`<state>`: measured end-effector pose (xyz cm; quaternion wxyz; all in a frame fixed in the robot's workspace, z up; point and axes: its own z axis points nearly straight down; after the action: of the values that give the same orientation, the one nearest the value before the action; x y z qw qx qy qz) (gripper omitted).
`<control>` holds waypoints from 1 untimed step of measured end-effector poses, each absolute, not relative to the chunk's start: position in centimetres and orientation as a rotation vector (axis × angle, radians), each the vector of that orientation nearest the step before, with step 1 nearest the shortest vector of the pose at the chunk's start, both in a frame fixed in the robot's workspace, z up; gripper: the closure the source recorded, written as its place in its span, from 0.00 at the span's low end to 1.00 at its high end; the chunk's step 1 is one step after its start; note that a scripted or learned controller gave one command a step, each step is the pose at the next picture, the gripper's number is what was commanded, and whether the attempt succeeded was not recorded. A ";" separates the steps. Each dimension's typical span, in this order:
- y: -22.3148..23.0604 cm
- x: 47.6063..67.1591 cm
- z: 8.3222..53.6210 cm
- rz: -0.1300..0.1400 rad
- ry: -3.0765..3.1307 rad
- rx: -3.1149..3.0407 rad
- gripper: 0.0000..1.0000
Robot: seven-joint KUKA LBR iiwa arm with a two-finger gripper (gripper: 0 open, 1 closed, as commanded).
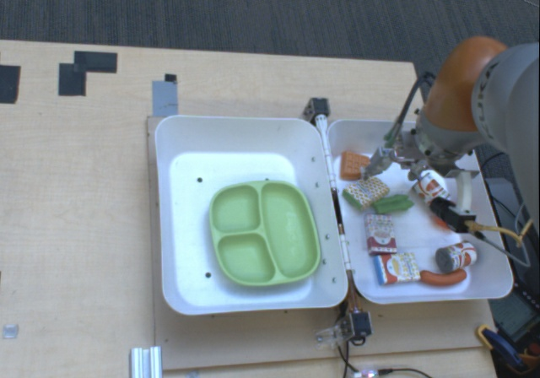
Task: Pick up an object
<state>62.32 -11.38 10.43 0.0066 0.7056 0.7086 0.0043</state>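
A: Where are the objects to pick?

B: All in the right bin: an orange packet at the top left, a patterned pouch touching a green pepper, a red packet, a small box, a sausage, and two little cans.

A: And the gripper?

B: It hangs over the bin's upper part, just beside the orange packet. Whether it is parted or closed, I cannot tell; nothing visibly sits in it.

A: The left bin?

B: It holds a green tray with three compartments.
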 end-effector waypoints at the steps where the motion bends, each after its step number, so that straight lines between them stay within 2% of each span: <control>1: -11.8 52.3 8.6 0.005 2.220 2.217 0.00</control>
<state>52.27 -11.79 8.64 0.0019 0.7067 0.7075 0.0015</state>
